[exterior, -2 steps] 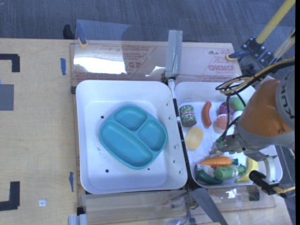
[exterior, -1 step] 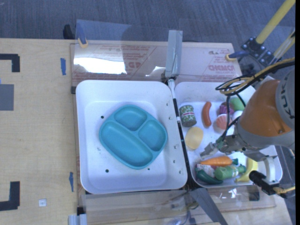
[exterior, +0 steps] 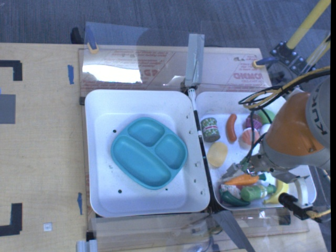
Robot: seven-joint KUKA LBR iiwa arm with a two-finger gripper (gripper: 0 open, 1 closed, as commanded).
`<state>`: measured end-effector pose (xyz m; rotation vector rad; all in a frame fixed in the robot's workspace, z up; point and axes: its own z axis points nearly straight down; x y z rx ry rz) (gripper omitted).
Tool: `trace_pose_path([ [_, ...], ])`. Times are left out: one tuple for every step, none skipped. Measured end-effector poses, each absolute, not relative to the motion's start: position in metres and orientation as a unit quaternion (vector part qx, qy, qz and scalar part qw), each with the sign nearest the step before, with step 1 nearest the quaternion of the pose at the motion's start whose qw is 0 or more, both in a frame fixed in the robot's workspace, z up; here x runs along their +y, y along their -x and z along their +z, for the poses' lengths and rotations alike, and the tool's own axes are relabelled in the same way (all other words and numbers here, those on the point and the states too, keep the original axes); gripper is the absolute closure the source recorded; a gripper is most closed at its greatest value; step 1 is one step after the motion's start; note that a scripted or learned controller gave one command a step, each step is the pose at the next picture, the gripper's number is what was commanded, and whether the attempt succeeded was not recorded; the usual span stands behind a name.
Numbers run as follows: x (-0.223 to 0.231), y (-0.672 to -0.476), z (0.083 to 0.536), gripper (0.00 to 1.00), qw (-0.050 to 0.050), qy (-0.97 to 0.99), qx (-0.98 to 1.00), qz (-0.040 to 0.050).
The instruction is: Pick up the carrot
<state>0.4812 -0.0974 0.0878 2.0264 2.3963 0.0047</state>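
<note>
The carrot (exterior: 242, 180) is orange and tapered. It lies on its side in the front part of the right bin (exterior: 306, 192), with its tip pointing left. My gripper (exterior: 237, 170) is low in that bin, directly over the carrot's upper edge and very close to it. The grey wrist and orange band reach in from the right and hide the bin's right half. I cannot make out contact between gripper and carrot.
A green cucumber (exterior: 251, 193) and a yellow banana (exterior: 277, 190) lie just in front of the carrot. Behind it are a pale yellow piece (exterior: 217, 154), a green can (exterior: 209, 129), a red-orange sausage (exterior: 231, 127) and a pink piece (exterior: 246, 137). The left bin (exterior: 100, 140) holds a teal divided plate (exterior: 149, 151).
</note>
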Motion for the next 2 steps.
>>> trace_pose_path([
  [-0.0978, -0.4834, 0.0986, 1.0, 0.005, -0.646, 0.763, 0.0032],
  [-0.098, -0.4833, 0.0983, 0.0, 0.005, -0.646, 0.763, 0.0031],
])
